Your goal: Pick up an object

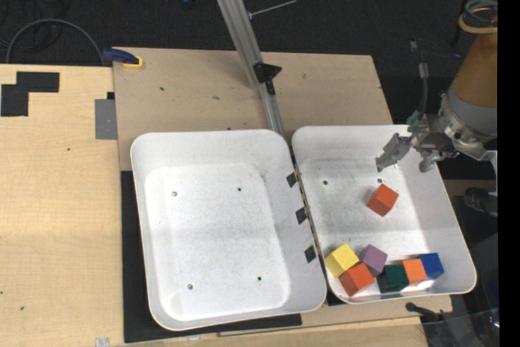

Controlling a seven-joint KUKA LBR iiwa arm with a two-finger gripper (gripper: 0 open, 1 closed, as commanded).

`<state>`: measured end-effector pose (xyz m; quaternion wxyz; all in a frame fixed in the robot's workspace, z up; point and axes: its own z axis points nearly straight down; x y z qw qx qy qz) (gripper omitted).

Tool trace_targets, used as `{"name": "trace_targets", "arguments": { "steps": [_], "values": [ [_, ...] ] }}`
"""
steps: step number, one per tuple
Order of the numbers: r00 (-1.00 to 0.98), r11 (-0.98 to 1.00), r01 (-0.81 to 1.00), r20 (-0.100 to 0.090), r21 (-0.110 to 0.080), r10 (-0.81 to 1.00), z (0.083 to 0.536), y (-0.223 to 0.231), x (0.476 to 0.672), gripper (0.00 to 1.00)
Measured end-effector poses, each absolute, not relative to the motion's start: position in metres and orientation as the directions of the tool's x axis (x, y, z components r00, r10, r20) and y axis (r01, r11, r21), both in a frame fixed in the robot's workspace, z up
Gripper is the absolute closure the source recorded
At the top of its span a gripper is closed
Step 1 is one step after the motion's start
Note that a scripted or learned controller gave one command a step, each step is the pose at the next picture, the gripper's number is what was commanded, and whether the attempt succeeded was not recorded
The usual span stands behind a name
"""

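An orange-red cube [382, 199] lies alone in the middle of the right bin [341, 150]. Along that bin's near edge sits a cluster of cubes: yellow [343, 258], purple [374, 257], red [357, 279], green [393, 278], orange [415, 269] and blue [432, 264]. My gripper [411, 154] hangs above the bin's far right part, up and to the right of the lone orange-red cube. Its two fingers [392, 152] are spread apart with nothing between them.
The left bin [154, 166] stands beside the right one, with black clips along the shared rims. A slanted aluminium bar [240, 28] rises behind the bins. The grey arm with its orange band [478, 77] comes in from the right.
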<state>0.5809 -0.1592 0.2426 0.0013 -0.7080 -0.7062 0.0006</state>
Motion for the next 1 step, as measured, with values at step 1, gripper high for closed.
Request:
{"name": "trace_targets", "arguments": {
  "steps": [1],
  "values": [
    [0.003,-0.003,1.000,0.002,-0.003,1.000,0.2524,-0.1599,0.5809,1.00]
  ]
}}
